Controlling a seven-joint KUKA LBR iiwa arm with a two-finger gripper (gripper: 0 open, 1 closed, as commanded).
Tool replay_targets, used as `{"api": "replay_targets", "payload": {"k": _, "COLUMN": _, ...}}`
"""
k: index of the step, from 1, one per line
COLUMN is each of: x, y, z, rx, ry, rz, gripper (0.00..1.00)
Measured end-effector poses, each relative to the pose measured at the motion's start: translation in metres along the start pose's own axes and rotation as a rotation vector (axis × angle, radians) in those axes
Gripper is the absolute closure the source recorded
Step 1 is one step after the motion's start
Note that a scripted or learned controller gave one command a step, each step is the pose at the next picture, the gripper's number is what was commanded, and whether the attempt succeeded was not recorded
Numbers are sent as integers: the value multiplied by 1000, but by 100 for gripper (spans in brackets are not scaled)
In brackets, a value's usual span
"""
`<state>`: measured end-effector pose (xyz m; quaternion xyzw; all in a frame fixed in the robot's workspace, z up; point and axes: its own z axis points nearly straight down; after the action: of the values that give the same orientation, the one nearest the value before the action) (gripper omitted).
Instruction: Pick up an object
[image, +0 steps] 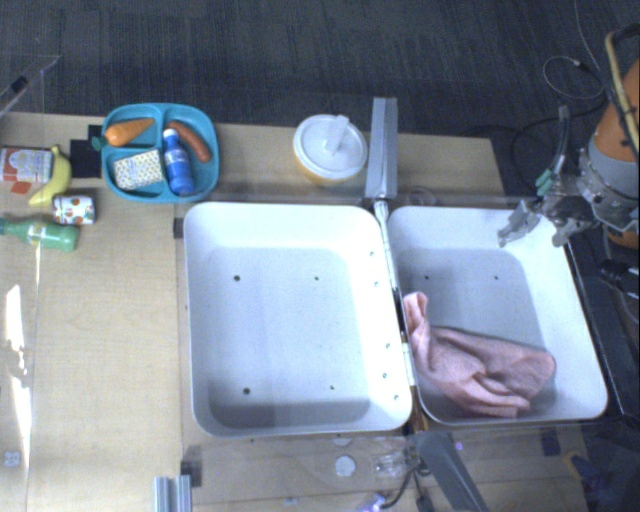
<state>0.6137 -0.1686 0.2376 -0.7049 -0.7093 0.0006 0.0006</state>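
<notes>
Over the right bin's (585, 330) far corner the tool (540, 228) hangs with fingers spread, gripping nothing; the pink cloth (480, 365) lies below and nearer me, untouched, so picking remains.

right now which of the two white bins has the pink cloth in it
The right bin, nearer the arm: the pink cloth lies crumpled along its near side.

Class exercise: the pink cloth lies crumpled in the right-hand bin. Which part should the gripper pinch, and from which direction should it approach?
Probably the raised fold near the middle of the pink cloth, approached straight down from above. The cloth lies limp on the floor of the right bin, offering no edge to grip from the side, and its left end rests against the bin's wall.
</notes>
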Motion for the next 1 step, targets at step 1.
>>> {"api": "replay_targets", "payload": {"k": 1, "x": -21, "y": -55, "z": 41, "rx": 0, "ry": 1, "rz": -198, "gripper": 0}}
